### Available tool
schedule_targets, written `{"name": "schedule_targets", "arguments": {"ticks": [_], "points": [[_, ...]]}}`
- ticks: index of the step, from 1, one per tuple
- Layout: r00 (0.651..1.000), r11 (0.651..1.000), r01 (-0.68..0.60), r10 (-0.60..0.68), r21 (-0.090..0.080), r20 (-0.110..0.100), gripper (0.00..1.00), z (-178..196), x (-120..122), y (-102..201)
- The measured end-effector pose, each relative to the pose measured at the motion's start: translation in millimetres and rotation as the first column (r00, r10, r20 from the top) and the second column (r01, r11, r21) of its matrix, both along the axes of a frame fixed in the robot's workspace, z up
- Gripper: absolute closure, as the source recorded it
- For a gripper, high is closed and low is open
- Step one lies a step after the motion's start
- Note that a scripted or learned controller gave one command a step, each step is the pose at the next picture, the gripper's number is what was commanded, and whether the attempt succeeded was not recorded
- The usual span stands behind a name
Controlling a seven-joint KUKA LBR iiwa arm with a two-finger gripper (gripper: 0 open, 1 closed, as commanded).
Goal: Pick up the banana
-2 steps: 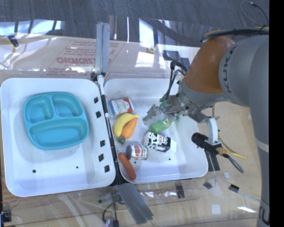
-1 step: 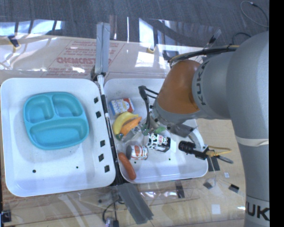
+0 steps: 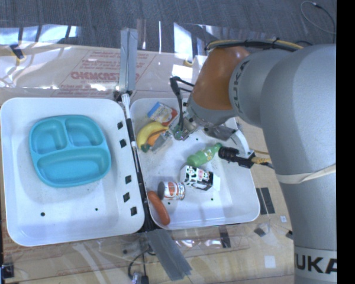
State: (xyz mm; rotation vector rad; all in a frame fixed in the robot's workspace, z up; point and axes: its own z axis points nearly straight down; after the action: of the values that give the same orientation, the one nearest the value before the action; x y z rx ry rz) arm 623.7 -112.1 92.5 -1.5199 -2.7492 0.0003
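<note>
Yellow marked the banana (image 3: 148, 134) in the upper left of the right bin (image 3: 239, 209), close to the divider, with a small orange-and-grey item (image 3: 158, 139) touching it and a blue-and-white packet (image 3: 161, 111) just above. The gripper (image 3: 180, 132) hung just beside the banana's right end; whether the jaws were spread or closed could not be told, and nothing showed between them. The main risk seemed to be a crowded grasp: the jaws might catch the neighbouring item or the packet, or slide off the curved skin. A green bottle (image 3: 203, 156), a cow-patterned carton (image 3: 197, 177), a can (image 3: 172, 189) and a sausage (image 3: 158, 207) lay well apart; a blue tray (image 3: 69, 149) sat in the left bin (image 3: 18, 218)
</note>
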Motion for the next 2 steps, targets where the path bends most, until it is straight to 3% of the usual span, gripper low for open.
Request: {"name": "schedule_targets", "arguments": {"ticks": [1,2], "points": [[1.0,1.0,-0.004,0.004,-0.001,-0.001,1.0,10.5,0.3,-0.2],[0.994,0.994,0.112,-0.112,0.0,-0.001,1.0,99.7,-46.9,77.8]]}}
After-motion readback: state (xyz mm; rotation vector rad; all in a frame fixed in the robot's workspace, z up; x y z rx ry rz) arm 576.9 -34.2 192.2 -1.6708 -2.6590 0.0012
